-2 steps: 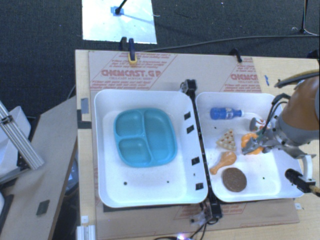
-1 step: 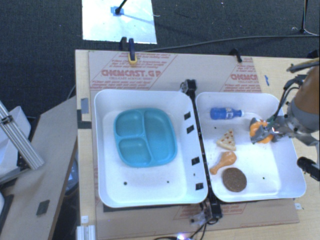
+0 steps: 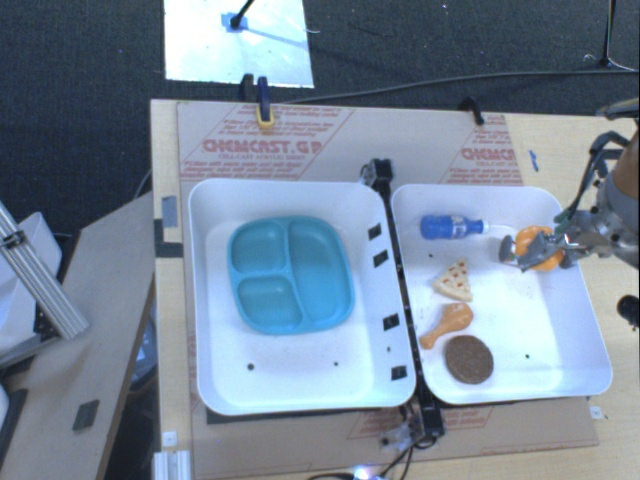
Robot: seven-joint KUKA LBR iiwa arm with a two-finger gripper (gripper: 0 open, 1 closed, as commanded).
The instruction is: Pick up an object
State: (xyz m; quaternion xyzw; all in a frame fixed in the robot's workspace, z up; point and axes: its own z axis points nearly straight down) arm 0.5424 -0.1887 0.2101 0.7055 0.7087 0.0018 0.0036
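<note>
My gripper [image 3: 538, 249] reaches in from the right over the right bin's [image 3: 575, 353] far right side. It is shut on a small orange object [image 3: 537, 242], which shows between its fingers. In the same bin, to the left, lie a blue bottle [image 3: 452, 227] on its side, a yellow cheese wedge [image 3: 454, 281], an orange-tan drumstick [image 3: 446, 324] and a round brown patty [image 3: 468, 359]. All of these are apart from the gripper.
The left bin [image 3: 215, 368] holds a teal divided plate [image 3: 291, 274]. Black clips [image 3: 389, 323] sit along the seam between the two bins. A blue and yellow clamp [image 3: 263, 103] stands at the bench's back edge.
</note>
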